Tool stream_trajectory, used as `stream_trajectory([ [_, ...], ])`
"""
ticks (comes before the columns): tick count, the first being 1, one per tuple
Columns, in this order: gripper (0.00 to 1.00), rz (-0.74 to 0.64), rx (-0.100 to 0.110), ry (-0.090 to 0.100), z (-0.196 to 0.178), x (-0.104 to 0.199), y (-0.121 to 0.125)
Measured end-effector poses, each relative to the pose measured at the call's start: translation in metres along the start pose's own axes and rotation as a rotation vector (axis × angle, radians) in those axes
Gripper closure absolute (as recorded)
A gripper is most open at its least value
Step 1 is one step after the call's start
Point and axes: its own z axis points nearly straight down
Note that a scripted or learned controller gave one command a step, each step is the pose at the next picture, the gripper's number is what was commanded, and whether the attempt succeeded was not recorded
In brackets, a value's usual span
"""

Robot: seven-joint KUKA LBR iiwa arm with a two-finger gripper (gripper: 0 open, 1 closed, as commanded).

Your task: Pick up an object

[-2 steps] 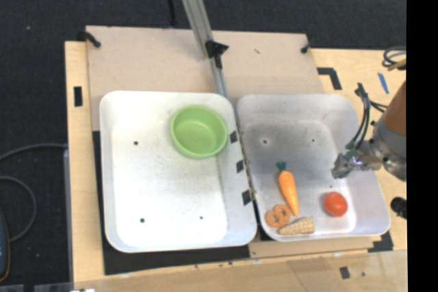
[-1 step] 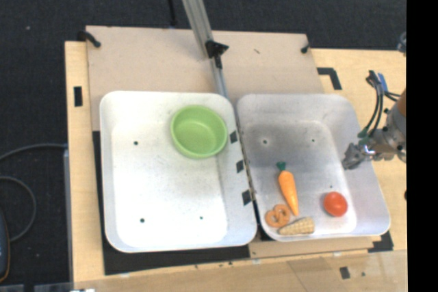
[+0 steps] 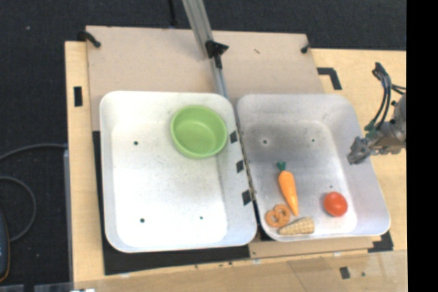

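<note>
Gripper [image 3: 357, 150] at right edge, over right bin [image 3: 356, 126] rim, finger state indeterminate; carrot [image 3: 288, 191], tomato [image 3: 335, 204] lower right; green bowl [image 3: 198, 131] centre.

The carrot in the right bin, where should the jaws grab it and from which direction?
Probably across the thick orange middle of the carrot, coming straight down from above. It lies flat, lengthwise toward the bin's front, green top at the far end. Close from left and right across its width; the pretzel crowds its narrow tip.
</note>
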Motion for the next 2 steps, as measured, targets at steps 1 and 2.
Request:
stream_trajectory([
  [1, 1.0, -0.003, 0.003, 0.003, 0.0, 0.045, 0.013],
  [2, 1.0, -0.005, 0.003, 0.003, -0.003, 0.1, 0.042],
])
